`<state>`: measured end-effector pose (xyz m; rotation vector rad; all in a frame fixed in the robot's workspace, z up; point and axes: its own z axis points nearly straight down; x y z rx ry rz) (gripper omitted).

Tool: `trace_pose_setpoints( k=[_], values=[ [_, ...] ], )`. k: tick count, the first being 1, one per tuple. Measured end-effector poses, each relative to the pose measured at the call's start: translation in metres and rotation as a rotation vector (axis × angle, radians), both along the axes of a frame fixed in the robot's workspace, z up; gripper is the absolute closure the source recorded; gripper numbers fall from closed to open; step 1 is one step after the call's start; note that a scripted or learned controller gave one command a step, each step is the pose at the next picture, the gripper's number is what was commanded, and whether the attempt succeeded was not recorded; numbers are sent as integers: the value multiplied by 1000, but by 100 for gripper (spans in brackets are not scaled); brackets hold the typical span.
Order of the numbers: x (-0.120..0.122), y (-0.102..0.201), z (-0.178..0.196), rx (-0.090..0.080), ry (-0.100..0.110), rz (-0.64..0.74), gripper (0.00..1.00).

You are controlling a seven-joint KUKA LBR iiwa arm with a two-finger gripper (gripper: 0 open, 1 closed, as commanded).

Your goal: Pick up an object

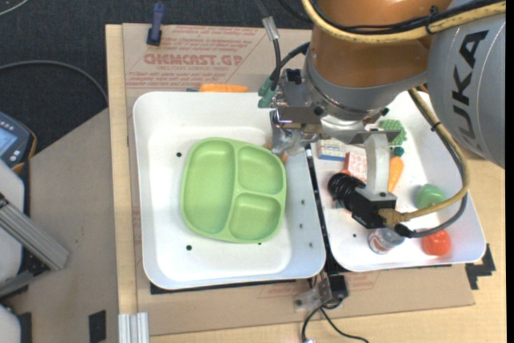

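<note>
Two shallow white bins sit side by side on the surface, the left bin point(161, 124) at centre frame and the right bin point(353, 251) towards the lower right. No object can be seen in the claw point(283, 139), which hangs over the divide between the bins, at the upper right corner of a green plate point(233, 190). From this angle I cannot tell whether the claw is released or clenched.

The plate lies flat in the left bin, pale green, a rounded square with three compartments: one large at its left, two smaller at its right.

In the right bin, partly under the arm, lies a small orange carrot point(394, 174). Its long axis runs almost straight up and down the frame, and it seems to narrow towards its lower end. Just left of it is a red and white packet point(355, 165). Below and right of the carrot sit a green rounded piece point(430, 194) and a red-orange rounded piece point(436, 243), well apart from the claw.
</note>
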<state>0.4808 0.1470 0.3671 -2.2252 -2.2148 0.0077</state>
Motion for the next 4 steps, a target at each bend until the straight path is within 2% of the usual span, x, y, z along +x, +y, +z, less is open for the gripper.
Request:
trace_pose_setpoints(
  k=[4],
  values=[
    [2, 4, 43, 2, -12, 5, 100]
  ],
)
